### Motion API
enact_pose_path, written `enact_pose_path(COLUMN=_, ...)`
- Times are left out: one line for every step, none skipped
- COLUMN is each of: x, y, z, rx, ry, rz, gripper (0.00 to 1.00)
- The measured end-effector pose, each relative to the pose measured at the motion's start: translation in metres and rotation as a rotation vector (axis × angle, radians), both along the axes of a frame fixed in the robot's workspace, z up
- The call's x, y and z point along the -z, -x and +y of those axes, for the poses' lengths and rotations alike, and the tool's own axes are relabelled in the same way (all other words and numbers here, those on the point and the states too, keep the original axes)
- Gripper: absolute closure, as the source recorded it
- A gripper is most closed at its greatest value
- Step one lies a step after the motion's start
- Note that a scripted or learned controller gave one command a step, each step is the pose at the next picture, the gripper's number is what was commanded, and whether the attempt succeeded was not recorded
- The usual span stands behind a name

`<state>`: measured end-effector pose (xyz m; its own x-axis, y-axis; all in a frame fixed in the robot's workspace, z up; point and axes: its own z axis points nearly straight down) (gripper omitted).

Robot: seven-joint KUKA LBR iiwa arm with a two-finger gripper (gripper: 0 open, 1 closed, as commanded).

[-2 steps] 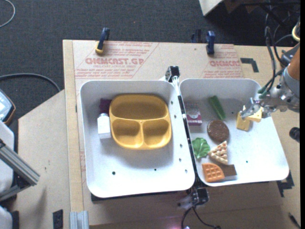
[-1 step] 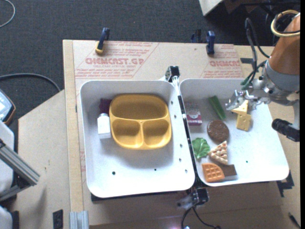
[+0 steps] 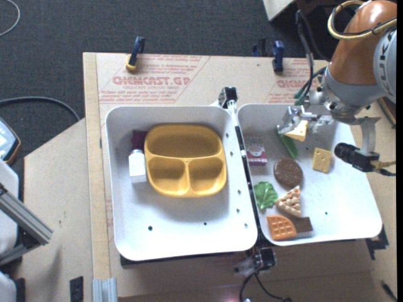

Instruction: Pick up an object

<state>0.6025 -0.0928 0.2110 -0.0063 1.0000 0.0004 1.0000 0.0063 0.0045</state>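
Claw (image 3: pixel 297 126) over right bin's (image 3: pixel 352 222) upper edge, closed on a yellow cheese wedge (image 3: pixel 298 131) seen between its fingers, raised above the floor. Step: lift after grasp, likely. Next: rise straight, keeping the pinch firm.

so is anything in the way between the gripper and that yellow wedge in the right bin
Nothing visible does. The gripper is right at the yellow wedge in the right bin, overlapping its top edge. A green strip lies just below the wedge in the view, not between them.
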Motion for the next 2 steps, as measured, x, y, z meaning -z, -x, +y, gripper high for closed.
enact_pose_path(x=-0.022, y=-0.028, z=0.013, rx=0.003, ry=0.002, rz=-0.002, gripper=1.00)
enact_pose_path(x=-0.005, y=-0.014, z=0.018, rx=0.007, ry=0.000, rz=0.009, gripper=1.00)
